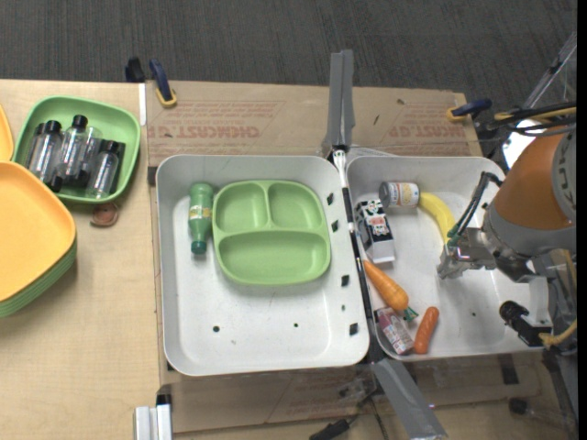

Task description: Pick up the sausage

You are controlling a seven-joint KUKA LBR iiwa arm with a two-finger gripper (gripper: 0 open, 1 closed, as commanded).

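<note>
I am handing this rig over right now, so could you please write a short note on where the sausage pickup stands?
Gripper: low over the right bin, near its right side; nothing seen between its fingers, and I cannot tell whether they are open or shut.
Sausage: lying in the right bin near the front edge, beside the carrot and a small packet; apart from the gripper.
Done: arm is over the correct bin.
Left: move toward the sausage, grasp it, lift it.

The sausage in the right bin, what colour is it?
Reddish-orange; the sausage shows best in the camera view, near the right bin's front edge.
</note>
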